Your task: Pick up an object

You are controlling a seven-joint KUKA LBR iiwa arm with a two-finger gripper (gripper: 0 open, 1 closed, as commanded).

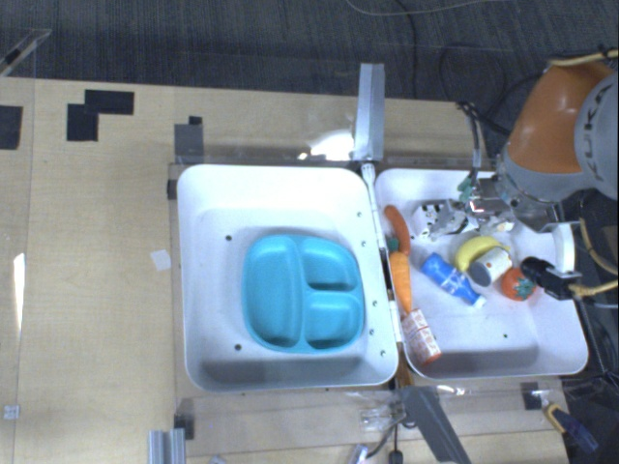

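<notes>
My gripper [447, 219] is low over the back of the right bin [551, 348], with the grey and orange arm behind it at the right. Just in front of it lies a yellow banana [480, 250]. A blue tube [452, 280] lies slantwise beside the banana. A white and orange round piece [486, 271] and a red tomato-like ball [518, 287] lie to the right of the tube. An orange carrot [400, 280] and a red sausage-shaped piece [397, 224] lie along the bin's left wall. Nothing is visibly held.
A red and white packet [421, 336] lies at the front left of the right bin. The left bin [208, 259] holds a blue divided plate [305, 293]. A metal post [370, 114] stands behind the wall between the bins.
</notes>
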